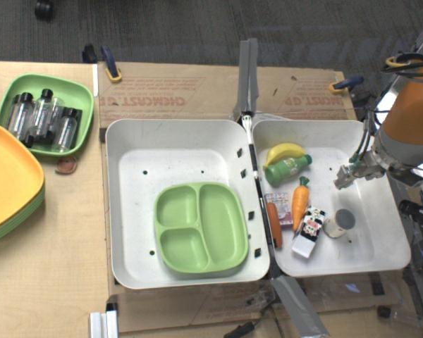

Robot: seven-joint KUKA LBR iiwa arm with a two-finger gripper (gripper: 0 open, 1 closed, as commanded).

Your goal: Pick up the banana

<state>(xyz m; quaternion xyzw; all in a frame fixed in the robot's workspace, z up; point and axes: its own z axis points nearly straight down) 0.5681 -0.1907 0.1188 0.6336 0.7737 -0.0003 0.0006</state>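
Two white bins sit side by side on the bench. The left bin (127, 153) holds one green divided tray (201, 227) with three compartments. The right bin (374, 252) holds six small things: one banana (285, 151), one green bottle (287, 168), one toy carrot (299, 199), one orange-red marker (273, 224) along the left wall, one small black-and-white carton (307, 232) and one grey cup (338, 223) lying on its side.

Left of the bins, on the wooden bench top, stands one green tub (77, 101) with four dark-capped clear bottles (42, 118) in it, and a stack of yellow plates (10, 189) cut by the picture's edge (how many plates are in the stack cannot be told).

The banana is yellow, short and curved, lying in the far left part of the right bin. The green bottle lies just in front of it, touching or overlapping its near edge, so only the banana's upper arc shows.

The gripper (349, 174) hangs over the right side of the right bin, well apart from the banana; whether the claw is wide or narrow cannot be told, and nothing is seen held in it.
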